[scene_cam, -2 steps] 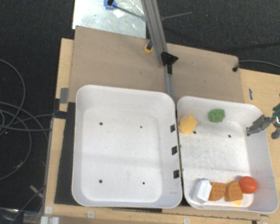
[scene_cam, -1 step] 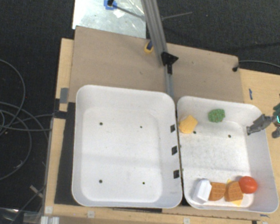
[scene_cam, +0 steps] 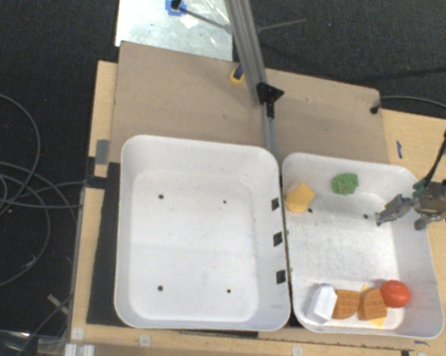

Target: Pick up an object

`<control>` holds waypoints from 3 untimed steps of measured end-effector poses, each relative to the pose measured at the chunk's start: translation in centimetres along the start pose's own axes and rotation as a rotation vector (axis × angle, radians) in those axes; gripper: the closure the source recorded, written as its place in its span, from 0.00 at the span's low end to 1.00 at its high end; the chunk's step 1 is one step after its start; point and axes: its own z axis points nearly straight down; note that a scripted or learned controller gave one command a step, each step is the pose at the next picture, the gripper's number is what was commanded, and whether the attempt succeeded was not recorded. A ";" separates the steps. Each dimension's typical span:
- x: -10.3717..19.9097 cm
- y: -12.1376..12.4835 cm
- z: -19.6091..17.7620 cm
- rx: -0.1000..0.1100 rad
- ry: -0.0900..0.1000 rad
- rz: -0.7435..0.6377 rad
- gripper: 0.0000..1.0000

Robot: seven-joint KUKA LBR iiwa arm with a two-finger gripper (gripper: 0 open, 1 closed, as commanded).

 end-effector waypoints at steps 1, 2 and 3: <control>-0.3 1.0 5.3 0.000 0.000 0.000 0.00; -0.2 0.9 9.9 0.000 0.000 0.001 0.00; -0.3 1.1 8.5 -0.007 -0.002 0.000 1.00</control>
